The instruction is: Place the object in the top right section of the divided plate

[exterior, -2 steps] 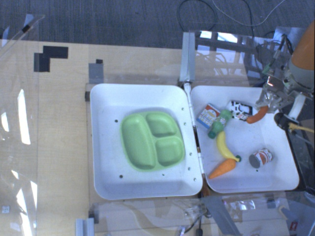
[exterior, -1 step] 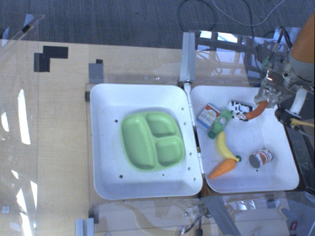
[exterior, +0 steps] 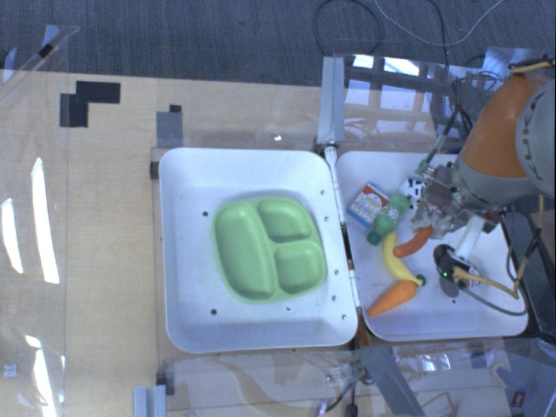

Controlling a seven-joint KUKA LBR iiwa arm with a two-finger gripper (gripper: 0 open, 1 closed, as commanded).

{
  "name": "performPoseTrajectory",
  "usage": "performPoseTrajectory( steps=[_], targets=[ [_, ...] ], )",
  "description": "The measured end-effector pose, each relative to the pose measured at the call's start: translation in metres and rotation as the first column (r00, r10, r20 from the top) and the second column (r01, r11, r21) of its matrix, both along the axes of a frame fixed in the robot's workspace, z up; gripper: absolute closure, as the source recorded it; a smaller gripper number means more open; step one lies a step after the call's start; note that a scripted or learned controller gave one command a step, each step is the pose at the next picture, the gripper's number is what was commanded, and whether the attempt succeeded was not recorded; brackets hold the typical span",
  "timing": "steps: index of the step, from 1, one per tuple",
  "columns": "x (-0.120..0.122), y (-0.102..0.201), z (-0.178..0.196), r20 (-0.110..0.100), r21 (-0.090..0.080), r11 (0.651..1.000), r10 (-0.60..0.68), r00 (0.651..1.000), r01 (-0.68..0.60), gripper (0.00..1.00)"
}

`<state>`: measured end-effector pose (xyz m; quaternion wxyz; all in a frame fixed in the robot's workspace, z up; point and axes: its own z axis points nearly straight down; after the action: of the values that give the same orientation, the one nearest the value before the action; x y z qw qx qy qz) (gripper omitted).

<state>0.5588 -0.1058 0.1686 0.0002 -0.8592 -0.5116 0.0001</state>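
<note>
Arm (exterior: 512,137): grey with orange band, enters from 3 o'clock and hangs over the right bin (exterior: 486,320). Its bulk covers the bin's upper right part, so anything lying there is unaccounted for.

Left bin (exterior: 182,233): holds the green divided plate (exterior: 269,248), one long section on its 9 o'clock side and two small ones on its 3 o'clock side. Target is the small one toward 1 o'clock (exterior: 285,220), which sits bare. The ridge to its neighbour at 5 o'clock is low; a release slightly off would land the item in the wrong section or on the ridge.

Right bin clutter, packed close: small carton (exterior: 367,205), green bottle (exterior: 387,219), banana (exterior: 396,262), carrot (exterior: 393,297), red-orange pepper-like piece (exterior: 412,244), a black-and-white die (exterior: 410,188).

Tool (exterior: 434,220): low among these, just beside the red-orange piece and the banana's top. Whether it is wide or narrow I cannot tell; the wrist hides it. Nothing is visibly held.

Risks, as judged:
- Which item is the task's object is not fixed by the view; probably the red-orange piece, being nearest the tool.
- Neighbours touch or nearly so; a closing tool may pinch two things or nudge the banana.
- A rounded, slick piece may slip on lift.
- Black cable (exterior: 486,287) at 4 o'clock could snag.
</note>
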Motion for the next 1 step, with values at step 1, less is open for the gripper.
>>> performPoseTrajectory(
  steps=[1],
  targets=[
    [-0.0432,0.0634,0.0146,0.001,0.000,0.998,0.067,0.998,-0.067,1.00]
  ],
)
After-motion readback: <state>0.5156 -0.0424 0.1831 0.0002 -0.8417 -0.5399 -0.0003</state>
